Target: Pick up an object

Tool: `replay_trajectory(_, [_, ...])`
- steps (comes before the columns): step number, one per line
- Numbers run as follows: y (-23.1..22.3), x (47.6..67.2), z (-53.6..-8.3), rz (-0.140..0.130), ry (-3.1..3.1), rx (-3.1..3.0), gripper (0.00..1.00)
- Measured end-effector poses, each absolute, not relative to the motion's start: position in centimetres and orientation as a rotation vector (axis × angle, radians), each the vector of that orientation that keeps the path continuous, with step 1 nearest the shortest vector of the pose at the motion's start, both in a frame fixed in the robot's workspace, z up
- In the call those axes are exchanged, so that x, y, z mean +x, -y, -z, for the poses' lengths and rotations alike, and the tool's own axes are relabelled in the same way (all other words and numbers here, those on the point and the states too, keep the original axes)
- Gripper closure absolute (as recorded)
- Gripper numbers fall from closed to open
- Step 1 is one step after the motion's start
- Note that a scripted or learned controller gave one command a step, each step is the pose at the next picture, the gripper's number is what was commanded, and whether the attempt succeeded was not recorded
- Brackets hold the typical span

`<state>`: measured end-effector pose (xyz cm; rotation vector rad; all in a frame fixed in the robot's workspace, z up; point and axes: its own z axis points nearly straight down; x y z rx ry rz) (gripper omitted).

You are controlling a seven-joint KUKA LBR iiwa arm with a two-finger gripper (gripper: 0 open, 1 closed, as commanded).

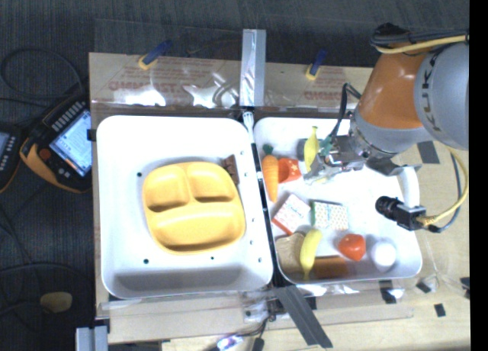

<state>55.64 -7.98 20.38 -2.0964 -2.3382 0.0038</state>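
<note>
We find the gripper (329, 160) low in the right bin (408, 262), just beside the upright banana (311, 147) at the bin's far end, with a carrot (269, 176) and red pepper (288, 169) next to it. Whether it grips anything, we cannot tell. That banana looks like light, stiff, smooth toy plastic; we would pinch across its narrow middle, where the curve slips least.
</note>
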Motion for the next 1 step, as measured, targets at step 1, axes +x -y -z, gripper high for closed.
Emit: replay_trajectory(1, [3.38, 56.72, -24.81, -0.002, 2.687, -1.627, 1.0])
